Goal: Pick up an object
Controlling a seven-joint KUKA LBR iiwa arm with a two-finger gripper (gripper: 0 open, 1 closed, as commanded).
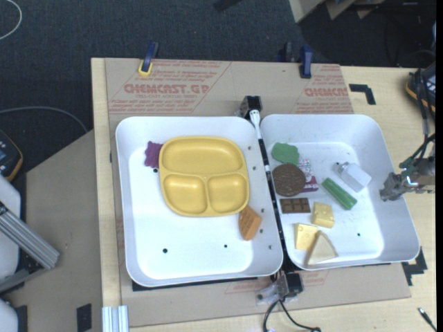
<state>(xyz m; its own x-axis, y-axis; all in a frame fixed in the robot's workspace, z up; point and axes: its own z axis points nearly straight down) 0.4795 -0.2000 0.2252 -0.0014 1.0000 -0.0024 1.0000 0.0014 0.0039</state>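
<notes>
The right bin (367,133) holds several small items: a green leafy piece (284,152), a round brown cookie (288,179), a dark chocolate bar (295,205), a green cylinder (339,192), a pale grey block (353,176), and yellow cheese pieces (322,215) with a wedge (305,235). In the left bin (201,261) lie a yellow divided plate (205,174), a purple piece (152,153) at its left edge and a brown bread-like chunk (250,223). My gripper (396,187) is a small grey shape just outside the right bin's right rim, apart from every item.
Both bins sit on a cardboard-covered bench (208,88). Clamps (147,62) (305,61) hold the cardboard's back edge. A black joint (252,106) sits between the bins at the back. Cables hang at the right edge (426,154).
</notes>
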